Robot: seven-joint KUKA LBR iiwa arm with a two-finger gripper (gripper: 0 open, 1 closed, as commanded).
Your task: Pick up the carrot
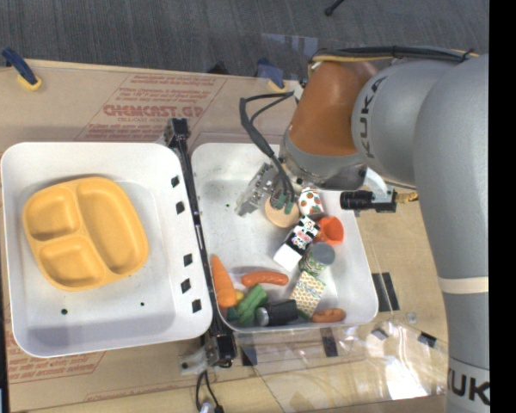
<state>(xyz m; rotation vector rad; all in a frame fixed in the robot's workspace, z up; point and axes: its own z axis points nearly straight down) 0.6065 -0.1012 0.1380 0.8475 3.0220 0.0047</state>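
The carrot [223, 281] is an orange tapered piece lying against the left wall of the right bin [219, 170], near its front, pointing away from the camera. My gripper [264, 203] hangs over the middle of that bin, well behind and to the right of the carrot. It stands open and nothing shows between its fingers. The grey arm with its orange band [327, 110] covers the bin's back right corner.
Toys crowd the right bin's front right: an orange sausage [264, 278], green pieces [250, 301], a black cylinder [279, 313], a white block [294, 246], a red-orange cup [331, 229] and a round tan piece [284, 216]. The left bin [17, 256] holds a yellow divided plate [84, 231].
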